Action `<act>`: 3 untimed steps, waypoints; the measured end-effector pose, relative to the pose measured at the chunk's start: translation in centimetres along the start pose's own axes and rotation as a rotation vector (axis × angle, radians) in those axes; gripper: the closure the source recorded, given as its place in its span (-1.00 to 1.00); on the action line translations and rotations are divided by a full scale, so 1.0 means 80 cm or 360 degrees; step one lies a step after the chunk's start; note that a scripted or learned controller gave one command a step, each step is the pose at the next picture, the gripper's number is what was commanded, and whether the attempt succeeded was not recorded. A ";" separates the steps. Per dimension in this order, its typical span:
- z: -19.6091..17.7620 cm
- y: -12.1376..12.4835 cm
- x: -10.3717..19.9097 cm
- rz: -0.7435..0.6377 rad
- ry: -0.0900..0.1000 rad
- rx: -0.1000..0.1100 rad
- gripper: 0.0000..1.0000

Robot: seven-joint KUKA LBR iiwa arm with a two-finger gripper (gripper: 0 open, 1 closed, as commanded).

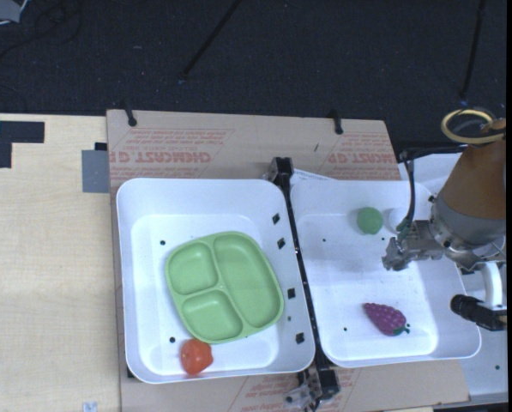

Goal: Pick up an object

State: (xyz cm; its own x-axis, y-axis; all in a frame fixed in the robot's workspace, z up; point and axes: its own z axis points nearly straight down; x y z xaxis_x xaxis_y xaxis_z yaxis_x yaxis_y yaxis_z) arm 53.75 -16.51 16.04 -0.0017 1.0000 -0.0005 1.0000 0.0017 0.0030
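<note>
So nothing's picked up yet, by the look of it. Gripper (399, 256) hangs over the right bin (341, 350), toward its right side, w/ the green ball (369, 220) just up-left of it and the purple grape bunch (384, 318) lying below, both apart from it and resting on the bin floor. Can't tell how far the gripper's spread at this res; nothing visible in its grasp. Left bin (144, 230) has the green divided plate (224, 287) and an orange-red fruit-like thing (195, 356) at its lower edge. Left to do, prob.: line up over one item, descend, close, lift.
</note>
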 end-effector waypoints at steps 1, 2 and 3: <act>-0.054 -0.004 0.001 0.0001 0.0001 0.0002 1.00; -0.118 -0.003 0.000 0.0001 -0.0001 0.0000 1.00; -0.108 0.018 0.053 -0.0003 0.0003 0.0008 1.00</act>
State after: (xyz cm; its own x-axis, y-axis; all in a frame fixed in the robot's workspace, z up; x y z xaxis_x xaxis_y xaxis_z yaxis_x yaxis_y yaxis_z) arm 55.12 -12.24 24.70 -0.0036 1.0000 0.0014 1.0000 0.0036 -0.0020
